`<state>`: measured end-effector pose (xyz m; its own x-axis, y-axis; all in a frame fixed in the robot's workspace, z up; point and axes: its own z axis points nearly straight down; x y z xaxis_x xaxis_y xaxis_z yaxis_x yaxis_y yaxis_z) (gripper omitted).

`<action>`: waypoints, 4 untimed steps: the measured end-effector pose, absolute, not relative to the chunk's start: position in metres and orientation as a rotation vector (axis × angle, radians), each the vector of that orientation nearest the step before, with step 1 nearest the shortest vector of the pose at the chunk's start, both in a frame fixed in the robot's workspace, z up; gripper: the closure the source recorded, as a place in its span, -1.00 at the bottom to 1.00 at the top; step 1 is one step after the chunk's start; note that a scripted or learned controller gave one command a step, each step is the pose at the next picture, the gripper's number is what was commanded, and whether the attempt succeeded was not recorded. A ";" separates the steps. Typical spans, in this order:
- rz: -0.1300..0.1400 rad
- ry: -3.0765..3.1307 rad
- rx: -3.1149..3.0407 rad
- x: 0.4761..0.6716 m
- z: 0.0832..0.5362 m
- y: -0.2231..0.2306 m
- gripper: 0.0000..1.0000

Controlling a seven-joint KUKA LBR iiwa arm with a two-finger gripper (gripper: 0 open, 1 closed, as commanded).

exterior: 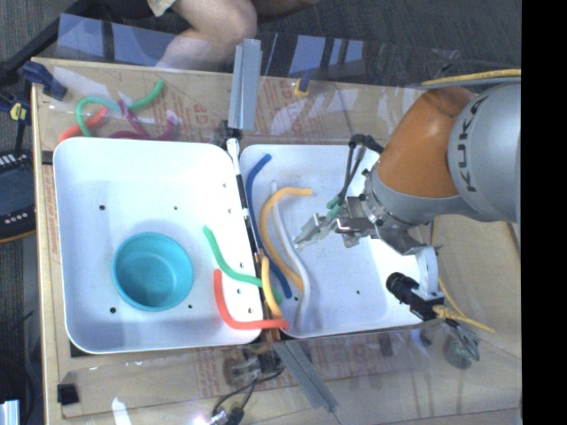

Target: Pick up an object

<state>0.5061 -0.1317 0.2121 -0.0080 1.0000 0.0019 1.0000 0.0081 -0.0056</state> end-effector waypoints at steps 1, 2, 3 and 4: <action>0.004 -2.369 -2.059 0.606 0.127 -0.138 -1.00; 0.003 -2.418 -2.024 0.658 0.097 -0.116 -1.00; 0.000 -2.423 -2.017 0.659 0.107 -0.114 1.00; 0.000 -2.423 -2.017 0.659 0.107 -0.114 -1.00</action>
<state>0.6592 -0.1141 0.1070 -0.1815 0.9834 -0.0087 0.9834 0.1816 0.0071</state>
